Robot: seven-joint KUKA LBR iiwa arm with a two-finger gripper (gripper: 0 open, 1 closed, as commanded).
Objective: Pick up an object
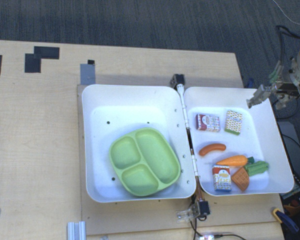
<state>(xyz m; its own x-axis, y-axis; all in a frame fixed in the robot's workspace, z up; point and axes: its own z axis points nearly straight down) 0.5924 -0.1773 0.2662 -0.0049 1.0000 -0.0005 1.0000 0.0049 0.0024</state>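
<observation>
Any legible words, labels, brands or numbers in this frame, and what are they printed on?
Nothing can be read.
Red-and-white carton: printed front, too blurred.
Patterned packet: print too small.
Red-and-white box: label too blurred.
Green divided plate: no marking seen.

The bench point(35, 149) is showing pale, matt wood grain. Both white bins point(90, 134) are gleaming like smooth, glossy plastic, light pooling on their floors. The green divided tray point(145, 161) is looking like smooth, satin plastic. The sausage point(212, 148) is shining, slick. The carpet point(140, 14) beyond is looking rough, ribbed, dull.
</observation>
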